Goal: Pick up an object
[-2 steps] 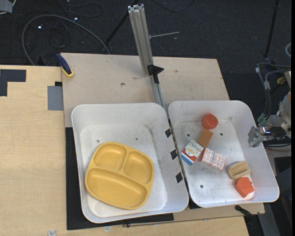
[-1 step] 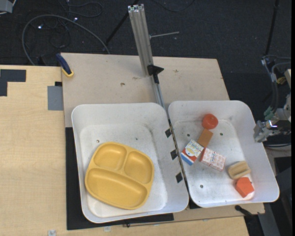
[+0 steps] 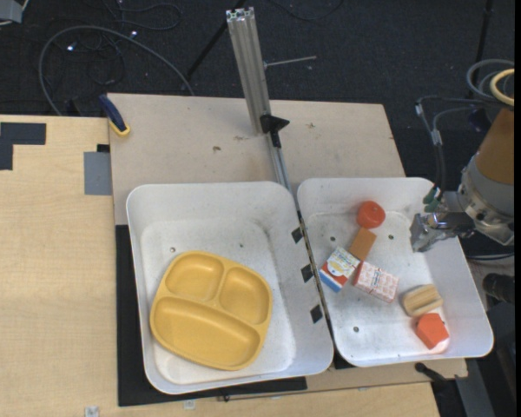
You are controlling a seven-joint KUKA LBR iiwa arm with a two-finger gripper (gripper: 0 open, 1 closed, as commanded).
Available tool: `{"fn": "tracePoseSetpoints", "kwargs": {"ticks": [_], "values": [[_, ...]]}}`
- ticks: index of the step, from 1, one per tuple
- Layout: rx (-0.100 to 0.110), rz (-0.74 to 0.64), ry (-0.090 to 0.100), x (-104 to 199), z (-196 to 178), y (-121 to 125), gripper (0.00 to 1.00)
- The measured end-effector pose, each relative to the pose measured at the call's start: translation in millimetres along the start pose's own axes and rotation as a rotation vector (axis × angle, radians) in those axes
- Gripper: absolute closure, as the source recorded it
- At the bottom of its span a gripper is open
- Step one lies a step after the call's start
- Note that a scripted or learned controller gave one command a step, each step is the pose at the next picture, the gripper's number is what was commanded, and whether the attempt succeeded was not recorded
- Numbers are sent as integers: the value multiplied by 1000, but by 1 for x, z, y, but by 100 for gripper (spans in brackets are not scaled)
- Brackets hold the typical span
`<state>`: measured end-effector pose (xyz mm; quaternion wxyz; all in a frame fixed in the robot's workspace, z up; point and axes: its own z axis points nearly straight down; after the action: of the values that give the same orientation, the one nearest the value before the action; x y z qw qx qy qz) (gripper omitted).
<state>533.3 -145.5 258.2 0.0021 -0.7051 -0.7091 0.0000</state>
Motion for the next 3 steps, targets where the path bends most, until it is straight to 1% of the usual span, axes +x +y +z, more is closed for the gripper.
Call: {"fn": "tracePoseSetpoints", "kwargs": {"ticks": [1,2,3], "values": [[1,1,0,47,8,2,100],[-1,1,-1,93,4,14,100],[3,2,-1,144,22,25,100]]}}
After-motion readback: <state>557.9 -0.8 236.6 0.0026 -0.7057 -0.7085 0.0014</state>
